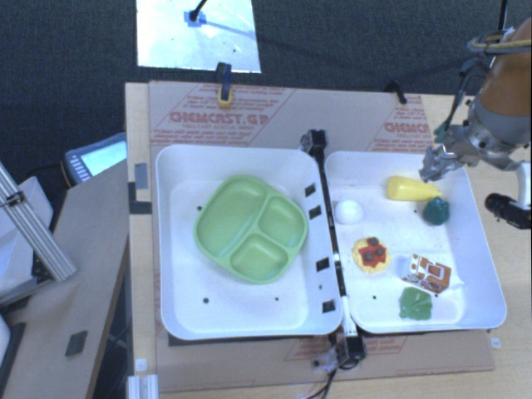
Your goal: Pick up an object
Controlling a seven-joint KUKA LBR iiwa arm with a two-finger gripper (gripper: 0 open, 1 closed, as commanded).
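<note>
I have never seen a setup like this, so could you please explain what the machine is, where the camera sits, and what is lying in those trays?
One fixed camera looks down at a slant on a bench with two shallow white bins. The robot arm, grey and orange, reaches in from the right; its gripper hangs just above the yellow toy, with nothing visibly held. The left bin contains a green divided plate. The right bin contains the yellow toy, a white ball, a dark green piece, a small pizza toy, a printed packet and a green leafy piece.

Yellow toy lying flat in right bin's far corner, dark green piece just beside
</note>
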